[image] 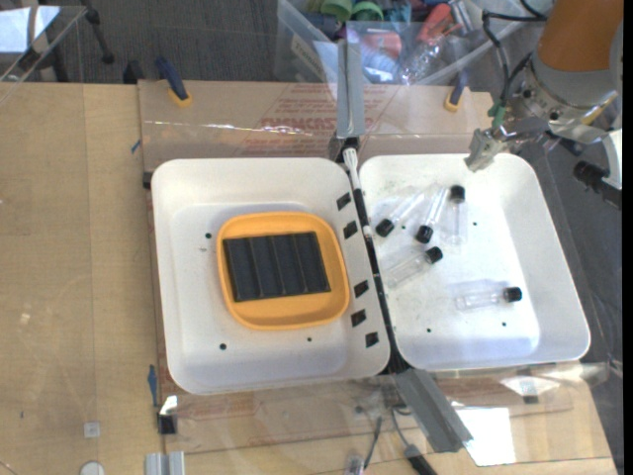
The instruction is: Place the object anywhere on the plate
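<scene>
Four clear vials with black caps lie in the right bin [554,325], none on the orange plate [284,268]. Landmark is the plate, which sits in the left bin [178,265] with a dark ribbed insert [275,267] on top. Nearest vial [401,209] is right of the plate, just past the divider, long axis slanted, cap toward the plate. Second vial [452,209] lies further right, near upright in view, cap at the far end. Third vial [407,265] is right of the plate's lower half, slanted, cap away from the plate. Fourth vial [485,295] is furthest right, long axis roughly level, cap pointing away from the plate. Gripper [482,149] hangs over the right bin's far rim, well right of and beyond the plate; nothing visible between it, open/closed state can't be read.
</scene>
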`<state>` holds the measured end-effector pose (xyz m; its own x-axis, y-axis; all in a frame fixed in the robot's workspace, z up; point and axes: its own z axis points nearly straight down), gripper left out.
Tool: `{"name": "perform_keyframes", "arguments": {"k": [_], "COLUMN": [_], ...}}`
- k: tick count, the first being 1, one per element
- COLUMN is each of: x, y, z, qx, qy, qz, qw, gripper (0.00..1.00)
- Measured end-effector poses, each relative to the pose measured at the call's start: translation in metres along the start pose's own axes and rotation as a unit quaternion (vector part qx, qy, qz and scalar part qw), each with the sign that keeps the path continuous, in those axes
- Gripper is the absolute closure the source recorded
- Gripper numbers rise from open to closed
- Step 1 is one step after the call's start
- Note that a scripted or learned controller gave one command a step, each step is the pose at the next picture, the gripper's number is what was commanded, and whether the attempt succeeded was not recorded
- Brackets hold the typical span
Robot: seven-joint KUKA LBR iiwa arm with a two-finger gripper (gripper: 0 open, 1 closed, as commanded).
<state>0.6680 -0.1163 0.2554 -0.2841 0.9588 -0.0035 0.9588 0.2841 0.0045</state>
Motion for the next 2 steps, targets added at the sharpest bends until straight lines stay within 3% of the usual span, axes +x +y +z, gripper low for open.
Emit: {"name": "perform_keyframes", "arguments": {"k": [2], "x": [-0.030], "y": [-0.009], "z": [-0.041], "qx": [0.000], "qy": [0.000], "qz": [-0.086], "qw": [0.9963], "gripper": [1.00]}}
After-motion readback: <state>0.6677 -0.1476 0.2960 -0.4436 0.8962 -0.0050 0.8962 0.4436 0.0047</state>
